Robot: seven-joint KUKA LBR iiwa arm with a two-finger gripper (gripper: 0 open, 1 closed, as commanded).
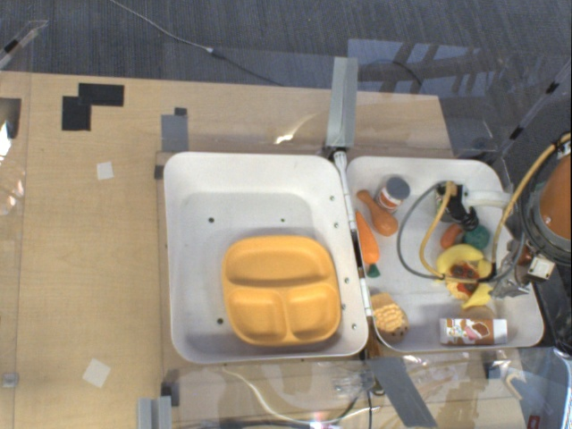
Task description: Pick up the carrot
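The carrot (366, 238) lies along the right bin's (420, 341) left wall, well apart from the hand (508, 280); its grip I cannot tell.

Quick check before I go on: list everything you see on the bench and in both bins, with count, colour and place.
Bin: 1, white, left side of the bench.
Bin: 1, white, right of the first, side by side.
Tray: 1, yellow-orange, three compartments, in the left bin.
Carrot: 1, orange with green end, along the right bin's left wall.
Wooden spoon: 1, orange-brown, right of the carrot's upper end.
Small can: 1, grey top, upper part of the right bin.
Cookie: 1, tan, lower left of the right bin.
Bottle: 1, white with brown label, lying at the lower right.
Banana: 1, yellow, in the toy pile at the right.
Cable: 1, black, looping over the right bin.
Arm: 1, grey with orange, right edge.
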